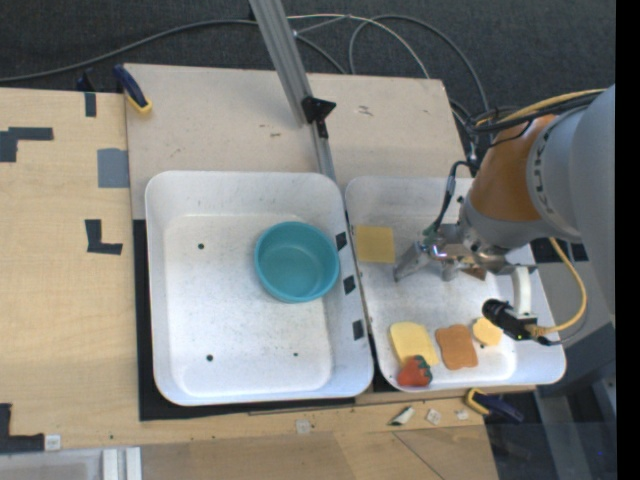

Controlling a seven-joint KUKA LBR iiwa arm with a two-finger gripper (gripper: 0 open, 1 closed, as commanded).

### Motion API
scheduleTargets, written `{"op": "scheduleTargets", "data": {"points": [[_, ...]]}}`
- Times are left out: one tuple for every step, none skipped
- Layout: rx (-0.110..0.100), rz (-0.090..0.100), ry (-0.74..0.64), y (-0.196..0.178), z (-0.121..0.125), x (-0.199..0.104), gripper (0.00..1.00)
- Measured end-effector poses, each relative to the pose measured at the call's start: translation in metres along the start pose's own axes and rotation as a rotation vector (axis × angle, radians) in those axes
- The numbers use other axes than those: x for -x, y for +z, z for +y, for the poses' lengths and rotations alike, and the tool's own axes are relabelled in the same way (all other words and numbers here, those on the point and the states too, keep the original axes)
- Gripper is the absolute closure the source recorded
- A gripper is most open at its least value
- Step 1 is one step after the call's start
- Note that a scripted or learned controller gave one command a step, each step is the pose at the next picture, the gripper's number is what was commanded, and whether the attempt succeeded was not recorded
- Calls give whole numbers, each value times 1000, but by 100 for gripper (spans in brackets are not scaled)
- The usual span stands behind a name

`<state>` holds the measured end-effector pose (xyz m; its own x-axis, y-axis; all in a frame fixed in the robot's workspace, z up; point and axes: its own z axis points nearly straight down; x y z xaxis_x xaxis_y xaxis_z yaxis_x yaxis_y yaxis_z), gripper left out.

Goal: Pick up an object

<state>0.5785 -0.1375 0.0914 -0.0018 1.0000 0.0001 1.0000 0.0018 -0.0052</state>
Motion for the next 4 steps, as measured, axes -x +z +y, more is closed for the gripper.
{"op": "scheduleTargets", "data": {"points": [[2, 1, -1, -13, 1, -1, 100], [9, -1, 1, -71, 7, 7, 100], [9, -1, 0, -123, 8, 6, 100], [4, 2, -5, -131, -8, -54, 100]]}}
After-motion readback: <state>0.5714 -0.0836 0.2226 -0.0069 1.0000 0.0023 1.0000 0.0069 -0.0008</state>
